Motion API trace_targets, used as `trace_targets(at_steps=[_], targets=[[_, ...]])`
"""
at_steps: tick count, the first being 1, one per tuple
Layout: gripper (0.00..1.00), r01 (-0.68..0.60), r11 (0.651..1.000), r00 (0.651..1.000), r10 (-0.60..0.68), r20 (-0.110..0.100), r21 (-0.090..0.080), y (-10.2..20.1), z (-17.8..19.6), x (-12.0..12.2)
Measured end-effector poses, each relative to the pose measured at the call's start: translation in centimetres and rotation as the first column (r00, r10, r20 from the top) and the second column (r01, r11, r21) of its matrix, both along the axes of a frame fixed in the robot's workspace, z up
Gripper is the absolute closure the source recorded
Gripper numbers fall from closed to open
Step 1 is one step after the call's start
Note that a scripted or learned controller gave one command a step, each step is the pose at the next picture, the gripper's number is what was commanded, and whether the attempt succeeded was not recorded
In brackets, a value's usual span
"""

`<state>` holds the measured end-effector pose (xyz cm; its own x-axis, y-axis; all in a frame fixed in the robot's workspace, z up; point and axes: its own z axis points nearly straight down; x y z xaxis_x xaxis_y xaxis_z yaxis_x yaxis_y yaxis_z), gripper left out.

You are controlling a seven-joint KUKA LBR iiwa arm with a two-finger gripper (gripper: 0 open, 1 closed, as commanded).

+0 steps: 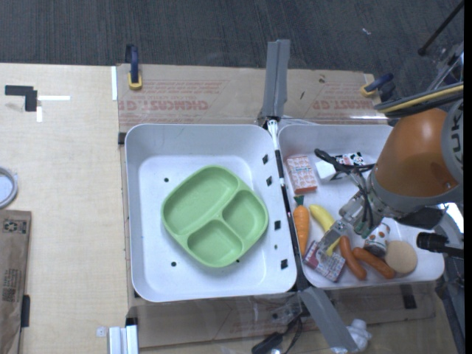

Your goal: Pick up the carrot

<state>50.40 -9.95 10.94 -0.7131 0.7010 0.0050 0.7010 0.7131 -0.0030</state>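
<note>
The carrot [301, 229] is orange with a small green top. It lies lengthwise against the left wall of the right bin [413, 277], top end pointing away from the front. My gripper [338, 234] hangs low over the right bin, a little to the right of the carrot, above the yellow banana [321, 217] and a pink-red packet [324, 261]. Nothing of the carrot is under it. The arm's orange band [417, 157] covers the bin's back right part.
The right bin also holds a pink box [302, 174], two red sausages [365, 260], a tan bun [401, 257] and a small black-and-white toy [341, 161]. In the left bin [144, 198] lies a green divided plate [214, 216].
</note>
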Motion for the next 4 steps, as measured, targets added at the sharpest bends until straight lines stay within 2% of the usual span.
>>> trace_targets(at_steps=[1, 2, 3, 4], targets=[[0.0, -0.23, 0.973, 0.973, 0.23, 0.006, 0.002, -0.1, -1.7, 1.2], [0.0, -0.368, 0.93, 0.93, 0.368, 0.009, 0.0, 0.3, -1.6, 1.7], [0.0, -0.101, 0.995, 0.995, 0.101, 0.003, 0.0, -3.5, 0.5, 1.4], [0.0, -0.116, 0.993, 0.993, 0.116, 0.011, -0.005, -0.3, -1.6, -0.6]])
